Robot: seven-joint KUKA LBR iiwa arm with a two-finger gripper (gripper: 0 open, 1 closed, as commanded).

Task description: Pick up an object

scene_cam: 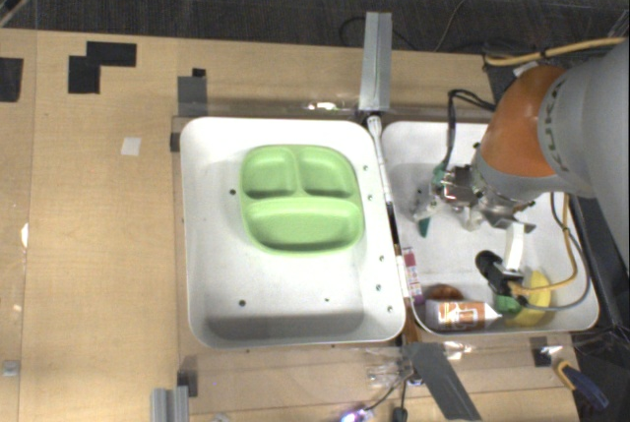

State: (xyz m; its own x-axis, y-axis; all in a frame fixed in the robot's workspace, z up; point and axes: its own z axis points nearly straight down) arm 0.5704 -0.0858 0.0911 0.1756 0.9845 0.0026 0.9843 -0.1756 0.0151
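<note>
Take the brown can (461,314) as your mark: it lies on its side at the near edge of the right bin (423,150). Just right of the can sits a small green piece (508,306), with a yellow object (538,296) beside that. Beyond the can, mid-bin, the gripper (436,197) hangs low; you cannot tell whether it is released or clenched. A small teal item (425,226) shows just under it. Left of the can, the left bin (212,243) holds a green divided plate (299,197).
</note>
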